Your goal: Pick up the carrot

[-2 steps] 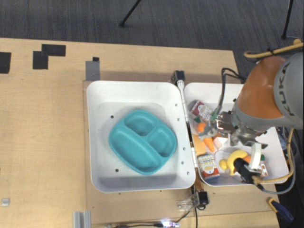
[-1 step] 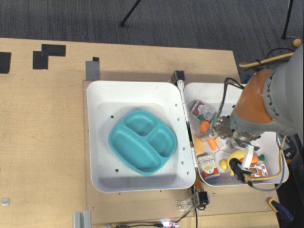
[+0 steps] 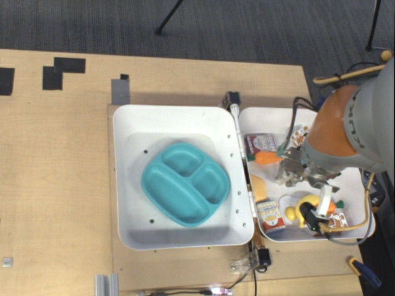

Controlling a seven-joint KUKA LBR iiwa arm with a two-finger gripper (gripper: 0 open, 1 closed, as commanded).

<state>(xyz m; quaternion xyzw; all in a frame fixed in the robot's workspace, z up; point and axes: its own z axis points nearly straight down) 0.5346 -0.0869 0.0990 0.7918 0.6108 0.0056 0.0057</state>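
Now: carrot [image 3: 267, 158] lay at tool's [image 3: 289, 171] ten o'clock, small, light, likely smooth plastic; best pinched mid-body. Tool's state couldn't be told.

dark grey carpet floor [image 3: 185, 17]; light wood bench [image 3: 55, 184]

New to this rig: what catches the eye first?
A teal plastic divided plate sits alone in the left white bin. In the cluttered right white bin, the grey arm with the orange band hangs beside a small orange carrot.
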